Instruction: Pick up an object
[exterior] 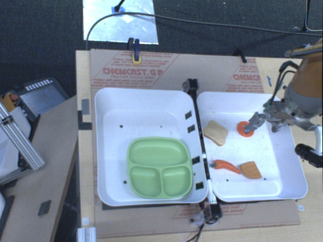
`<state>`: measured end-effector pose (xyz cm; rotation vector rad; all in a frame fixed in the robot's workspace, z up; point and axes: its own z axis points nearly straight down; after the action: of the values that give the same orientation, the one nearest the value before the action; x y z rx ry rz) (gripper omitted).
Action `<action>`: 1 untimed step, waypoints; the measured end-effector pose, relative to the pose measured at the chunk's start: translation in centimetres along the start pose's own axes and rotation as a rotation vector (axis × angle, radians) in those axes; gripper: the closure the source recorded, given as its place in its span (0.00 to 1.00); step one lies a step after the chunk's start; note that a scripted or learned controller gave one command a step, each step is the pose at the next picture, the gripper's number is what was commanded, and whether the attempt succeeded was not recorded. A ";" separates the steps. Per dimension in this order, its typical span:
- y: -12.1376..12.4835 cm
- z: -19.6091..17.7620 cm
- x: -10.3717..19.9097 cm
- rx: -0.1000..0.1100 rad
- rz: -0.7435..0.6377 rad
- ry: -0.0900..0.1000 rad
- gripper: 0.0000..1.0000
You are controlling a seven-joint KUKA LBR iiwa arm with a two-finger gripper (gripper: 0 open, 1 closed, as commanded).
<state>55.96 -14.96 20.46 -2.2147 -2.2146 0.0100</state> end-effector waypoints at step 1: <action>0.3 -0.7 0.0 -0.013 -0.003 -0.003 0.00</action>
<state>56.26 -14.94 21.13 -2.2191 -2.2256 -0.0013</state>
